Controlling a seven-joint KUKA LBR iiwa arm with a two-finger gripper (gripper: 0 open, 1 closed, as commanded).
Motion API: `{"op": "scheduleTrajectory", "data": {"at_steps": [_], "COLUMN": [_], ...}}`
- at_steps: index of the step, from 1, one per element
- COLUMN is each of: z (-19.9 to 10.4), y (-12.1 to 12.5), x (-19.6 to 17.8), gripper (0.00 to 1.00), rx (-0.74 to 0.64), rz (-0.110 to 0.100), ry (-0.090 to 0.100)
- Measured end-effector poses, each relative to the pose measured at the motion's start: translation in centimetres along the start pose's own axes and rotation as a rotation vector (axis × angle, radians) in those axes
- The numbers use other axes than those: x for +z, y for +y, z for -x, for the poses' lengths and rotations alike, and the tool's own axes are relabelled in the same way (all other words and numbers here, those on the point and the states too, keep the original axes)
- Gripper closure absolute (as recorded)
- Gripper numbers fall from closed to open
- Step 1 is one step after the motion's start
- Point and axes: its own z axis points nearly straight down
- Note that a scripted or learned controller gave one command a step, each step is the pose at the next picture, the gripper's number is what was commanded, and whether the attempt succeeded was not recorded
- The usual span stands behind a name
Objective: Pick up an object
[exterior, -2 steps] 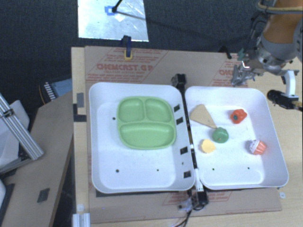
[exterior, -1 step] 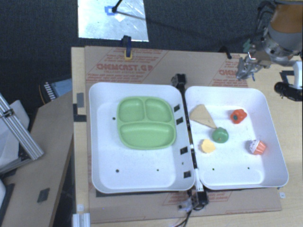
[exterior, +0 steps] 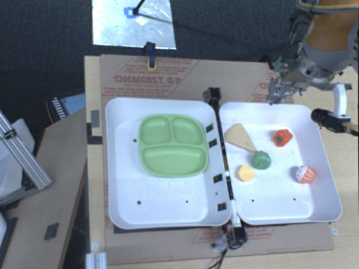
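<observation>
Camera view, gripper [exterior: 276, 97] over right bin's [exterior: 322, 150] far rim, finger state unclear, red pepper [exterior: 282, 137] nearest below, cheese wedge [exterior: 240, 137] beside.

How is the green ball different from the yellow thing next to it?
The green ball is green and larger; the yellow piece is yellow and smaller. The ball touches the tan wedge; the yellow piece lies apart from it. Both are roundish and lie in the right bin.

The gripper [exterior: 276, 97] hangs over the far rim of the right bin [exterior: 322, 150]. Nearer the camera than it lie the wedge [exterior: 240, 137], round pieces [exterior: 260, 160], pepper [exterior: 282, 137] and cupcake [exterior: 304, 174]. Well to its left, the divided plate [exterior: 172, 145] sits in the left bin [exterior: 120, 150].
</observation>
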Motion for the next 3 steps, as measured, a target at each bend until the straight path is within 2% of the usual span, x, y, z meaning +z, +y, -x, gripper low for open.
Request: {"op": "scheduleTrajectory", "data": {"at_steps": [1,3], "z": [-4.3,-13.1], "y": [-2.3,-6.6], "x": [2.2,2.7], "gripper": [1.0,1.0], "rx": [0.0,0.0], "rz": [-0.001,-0.001], "ry": [0.0,0.0]}}
